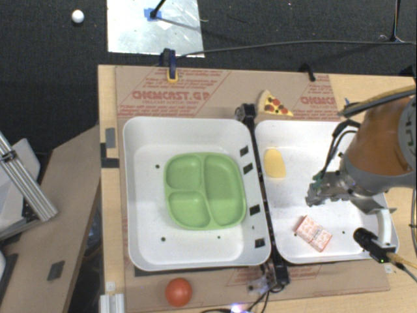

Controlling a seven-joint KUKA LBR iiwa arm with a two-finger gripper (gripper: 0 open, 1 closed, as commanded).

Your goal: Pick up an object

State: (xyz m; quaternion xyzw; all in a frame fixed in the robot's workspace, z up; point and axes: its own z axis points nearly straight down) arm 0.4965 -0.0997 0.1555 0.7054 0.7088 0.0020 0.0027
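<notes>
Two white bins noted side by side at frame centre, gripper [317, 193] over the right one.

We record a green divided plate [204, 190] lying flat in the left bin [140, 175]. In the right bin [296, 135] we find a yellow piece [275, 163] near the upper left corner and a pink patterned block [313, 233] toward the lower edge; the gripper hangs between them, touching neither, and we cannot tell how its jaws stand. Cardboard [215, 87] under the bins reads "CHEMCAST GP". A pizza-slice toy [275, 104] lies just above the right bin; a red ball [178, 291] sits below the left bin; a white ball [78, 16] lies at upper left.
</notes>
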